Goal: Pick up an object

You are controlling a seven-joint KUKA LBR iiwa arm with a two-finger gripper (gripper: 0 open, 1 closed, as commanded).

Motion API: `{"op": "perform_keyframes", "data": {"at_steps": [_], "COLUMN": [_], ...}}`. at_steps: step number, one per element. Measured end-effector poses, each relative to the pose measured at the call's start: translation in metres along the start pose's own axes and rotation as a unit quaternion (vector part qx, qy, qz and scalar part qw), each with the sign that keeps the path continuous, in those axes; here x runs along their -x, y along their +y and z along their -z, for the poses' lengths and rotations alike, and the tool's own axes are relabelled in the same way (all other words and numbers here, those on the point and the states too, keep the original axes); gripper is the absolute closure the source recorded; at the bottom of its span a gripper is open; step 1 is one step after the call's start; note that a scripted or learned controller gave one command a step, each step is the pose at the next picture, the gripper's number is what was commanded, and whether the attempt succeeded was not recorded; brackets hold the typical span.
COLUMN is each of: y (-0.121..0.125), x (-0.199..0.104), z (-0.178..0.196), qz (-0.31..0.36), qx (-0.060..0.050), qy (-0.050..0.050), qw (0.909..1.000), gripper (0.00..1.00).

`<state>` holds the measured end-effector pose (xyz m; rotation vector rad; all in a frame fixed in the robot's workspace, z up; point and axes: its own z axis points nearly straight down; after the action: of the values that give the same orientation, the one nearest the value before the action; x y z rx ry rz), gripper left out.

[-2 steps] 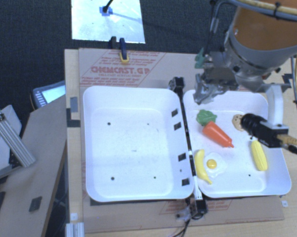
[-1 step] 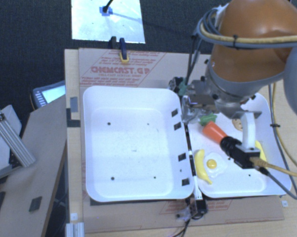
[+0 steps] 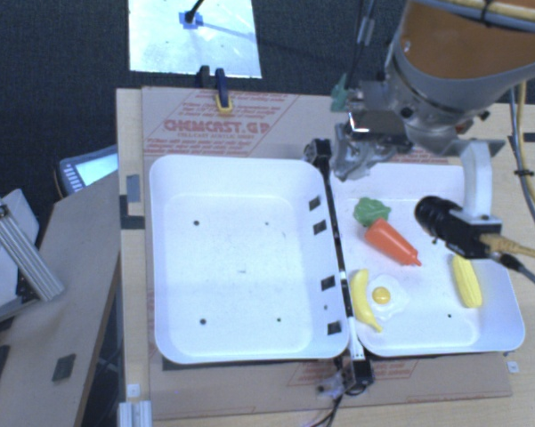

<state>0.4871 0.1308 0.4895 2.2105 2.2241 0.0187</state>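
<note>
Camera view: glossy orange carrot [image 3: 390,237] and curved yellow banana [image 3: 363,299] lie in the right bin [image 3: 498,327]; end effector [image 3: 356,154] state unclear.

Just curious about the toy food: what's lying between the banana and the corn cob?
In the camera view, a fried egg lies beside the banana; from there to the corn cob is bare white bin floor.

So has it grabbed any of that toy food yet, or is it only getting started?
Nothing looks picked up yet. The carrot, banana, fried egg and corn cob all lie on the floor of the right bin. In hand: the arm's tool sits at that bin's far edge, above and behind the carrot. Left: coming down on one item, gripping it and lifting it.
</note>
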Motion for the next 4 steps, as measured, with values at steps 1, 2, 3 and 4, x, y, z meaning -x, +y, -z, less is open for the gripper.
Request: {"op": "perform_keyframes", "data": {"at_steps": [1, 2, 3, 4], "y": [-0.002, -0.001, 0.041, 0.060], "x": [0.009, -0.034, -0.084, -0.101], "z": [-0.090, -0.036, -0.006, 0.048], "qz": [-0.003, 0.001, 0.001, 0.000], "qx": [-0.009, -0.003, -0.003, -0.002], "qy": [-0.003, 0.000, -0.001, 0.000], "qw": [0.9999, 1.0000, 1.0000, 1.0000], "gripper": [1.00, 1.00, 1.00, 1.00]}}
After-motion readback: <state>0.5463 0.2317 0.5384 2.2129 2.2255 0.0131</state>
